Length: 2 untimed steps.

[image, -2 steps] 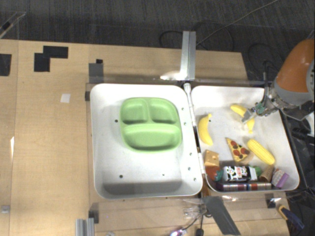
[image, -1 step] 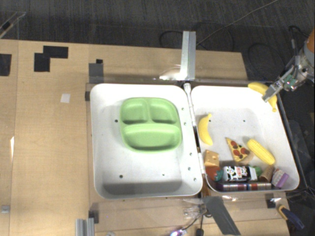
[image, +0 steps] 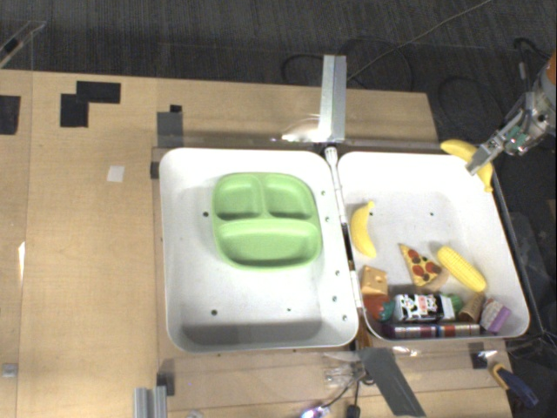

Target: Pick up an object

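1. A pale wooden bench [image: 78,259] carries two shallow white bins; behind it lies dark grey carpet with a loose cable.
2. The bottle's [image: 424,306] black-and-white label is too small to read.
3. The left bin [image: 187,303] holds a smooth green divided plate [image: 265,219]. The right bin [image: 435,190] holds a curved banana [image: 363,229], a pizza slice [image: 420,266] and a ribbed corn cob [image: 461,268].
4. The pincer [image: 479,158], at the right bin's far right corner, pinches a second yellow banana [image: 459,150].

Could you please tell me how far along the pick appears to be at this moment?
The end effector sits over the right bin's far right corner, with a banana at its tip; a firm grasp isn't clear. Left: lifting it clear. The other banana and corn cob lie untouched.
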{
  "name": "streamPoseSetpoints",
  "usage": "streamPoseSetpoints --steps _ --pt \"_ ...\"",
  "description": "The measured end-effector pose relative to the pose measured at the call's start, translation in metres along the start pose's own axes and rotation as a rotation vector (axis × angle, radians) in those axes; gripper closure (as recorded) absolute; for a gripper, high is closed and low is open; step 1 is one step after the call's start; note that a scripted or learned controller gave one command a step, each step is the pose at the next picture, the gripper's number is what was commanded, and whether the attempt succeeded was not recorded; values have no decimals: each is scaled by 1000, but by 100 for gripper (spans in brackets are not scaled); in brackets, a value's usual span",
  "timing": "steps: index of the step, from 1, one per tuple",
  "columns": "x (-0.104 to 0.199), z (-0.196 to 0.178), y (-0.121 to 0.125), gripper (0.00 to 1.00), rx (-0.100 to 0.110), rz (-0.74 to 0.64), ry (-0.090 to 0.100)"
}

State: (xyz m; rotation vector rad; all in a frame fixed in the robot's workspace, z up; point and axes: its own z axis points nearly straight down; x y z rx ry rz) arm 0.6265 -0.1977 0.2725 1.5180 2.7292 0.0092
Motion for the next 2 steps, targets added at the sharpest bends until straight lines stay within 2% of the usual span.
streamPoseSetpoints --steps 1,2 --pt "47 -60 -26 100 7 57 7" --pt "76 25 -27 100 9 -83 10"
